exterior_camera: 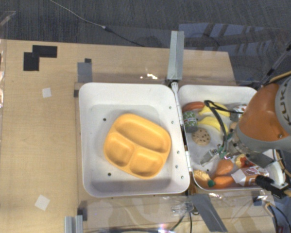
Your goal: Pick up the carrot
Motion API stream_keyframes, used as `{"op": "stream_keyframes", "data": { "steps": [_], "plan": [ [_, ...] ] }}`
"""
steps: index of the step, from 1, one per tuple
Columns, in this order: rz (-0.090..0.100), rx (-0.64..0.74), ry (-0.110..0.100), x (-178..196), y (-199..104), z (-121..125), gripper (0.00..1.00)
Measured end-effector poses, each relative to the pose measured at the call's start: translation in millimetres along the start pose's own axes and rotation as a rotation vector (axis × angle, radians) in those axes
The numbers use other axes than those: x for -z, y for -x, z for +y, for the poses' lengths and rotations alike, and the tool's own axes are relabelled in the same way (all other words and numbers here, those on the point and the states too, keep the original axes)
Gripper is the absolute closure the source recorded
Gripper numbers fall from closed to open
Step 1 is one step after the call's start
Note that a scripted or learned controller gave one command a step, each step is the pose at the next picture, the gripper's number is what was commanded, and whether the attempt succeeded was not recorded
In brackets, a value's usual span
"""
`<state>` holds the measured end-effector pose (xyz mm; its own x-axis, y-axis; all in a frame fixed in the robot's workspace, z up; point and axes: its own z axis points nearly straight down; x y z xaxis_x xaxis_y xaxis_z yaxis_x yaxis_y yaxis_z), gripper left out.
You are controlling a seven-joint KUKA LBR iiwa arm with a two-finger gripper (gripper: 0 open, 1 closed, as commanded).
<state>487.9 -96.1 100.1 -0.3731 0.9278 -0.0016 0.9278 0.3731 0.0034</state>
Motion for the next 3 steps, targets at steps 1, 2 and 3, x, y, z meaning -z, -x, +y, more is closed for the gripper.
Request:
{"op": "stream_keyframes", "data": {
  "steps": [1,2,3],
  "plan": [
    [-0.001,0.104,0.001,-1,11,-4,0.0],
    [-0.009,0.3,0.008,-10,3,2,0.0],
    [-0.002,-0.278,0.008,-11,-1,3,0.0]
  ]
}}
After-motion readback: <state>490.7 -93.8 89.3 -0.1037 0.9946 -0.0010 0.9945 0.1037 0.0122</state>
